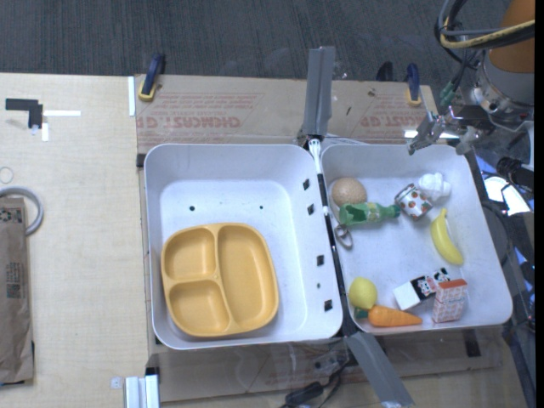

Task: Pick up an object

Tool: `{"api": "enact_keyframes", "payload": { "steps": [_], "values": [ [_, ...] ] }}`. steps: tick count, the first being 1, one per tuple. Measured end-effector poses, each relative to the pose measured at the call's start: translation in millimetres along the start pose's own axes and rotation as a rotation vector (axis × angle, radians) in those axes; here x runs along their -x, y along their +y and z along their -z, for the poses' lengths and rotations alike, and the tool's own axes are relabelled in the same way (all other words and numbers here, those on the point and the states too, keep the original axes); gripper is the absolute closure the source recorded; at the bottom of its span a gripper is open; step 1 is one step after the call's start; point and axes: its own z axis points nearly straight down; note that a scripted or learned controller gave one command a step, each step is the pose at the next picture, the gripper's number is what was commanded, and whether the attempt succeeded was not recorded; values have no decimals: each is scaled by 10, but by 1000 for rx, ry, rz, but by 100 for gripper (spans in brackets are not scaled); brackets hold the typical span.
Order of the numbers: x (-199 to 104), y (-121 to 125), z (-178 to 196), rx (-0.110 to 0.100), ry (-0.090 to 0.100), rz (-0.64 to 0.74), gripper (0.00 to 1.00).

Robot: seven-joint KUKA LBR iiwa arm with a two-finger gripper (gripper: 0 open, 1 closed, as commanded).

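The right bin (480,228) holds several objects: a brown round ball (348,192), a green item (367,214), a small red-spotted cup (413,201), a white lump (434,184), a banana (445,238), a lemon (363,292), a carrot (393,316), a black-and-white box (418,289) and a red-and-white carton (450,300). My gripper (429,133) hangs over the bin's far right corner, above and behind the white lump. It touches none of the objects.
The left bin (170,185) holds a yellow divided plate (220,277). A grey divider bar (319,92) rises between the bins at the back. Cables (476,32) loop above the arm at the upper right. A brown packet (13,287) lies at the far left.
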Motion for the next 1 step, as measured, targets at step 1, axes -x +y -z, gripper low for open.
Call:
{"api": "enact_keyframes", "payload": {
  "steps": [1],
  "values": [
    [193,-87,-1208,0,0,41,0]
  ]
}}
